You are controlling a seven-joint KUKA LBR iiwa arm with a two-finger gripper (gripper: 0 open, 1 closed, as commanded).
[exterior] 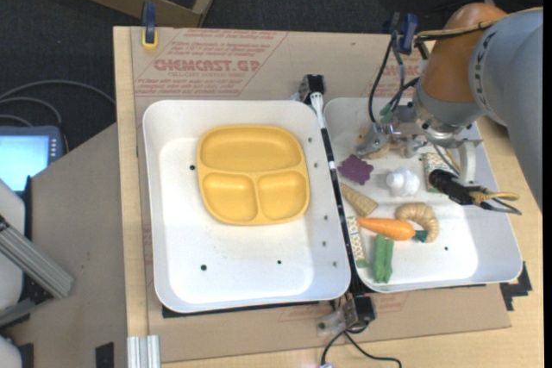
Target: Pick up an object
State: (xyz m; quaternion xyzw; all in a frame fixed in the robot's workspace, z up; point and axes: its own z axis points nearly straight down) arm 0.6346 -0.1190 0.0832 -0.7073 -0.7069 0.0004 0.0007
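Surface (216,56): a tan board with red print that carries both bins.
Left bin (172,254): white and shallow, on the left half of the board.
Yellow tray (253,172): a three-compartment tray lying flat, toward 12 o'clock from the left bin's centre.
Right bin (483,263): white, touching the left bin along their shared edge; it holds all the small things.
Purple piece (355,169): near the right bin's 9 o'clock wall.
Tan cone (360,202): just at 6 o'clock of the purple piece, lying on its side.
Green pod (382,258): near the bin's 6 o'clock rim, just below the carrot.
Carrot (388,227): orange, lying crosswise, its tip toward 9 o'clock.
Pincer (385,140): low over the bin's 11 o'clock area, above the purple piece and the white ball; I cannot tell whether it is wide or narrow, and nothing is seen in it.
White ball (400,181): near the bin's centre.
Croissant (420,215): curled at the carrot's 3 o'clock end, touching it.
Arm (509,56): grey with an orange band, reaching in from 2 o'clock.
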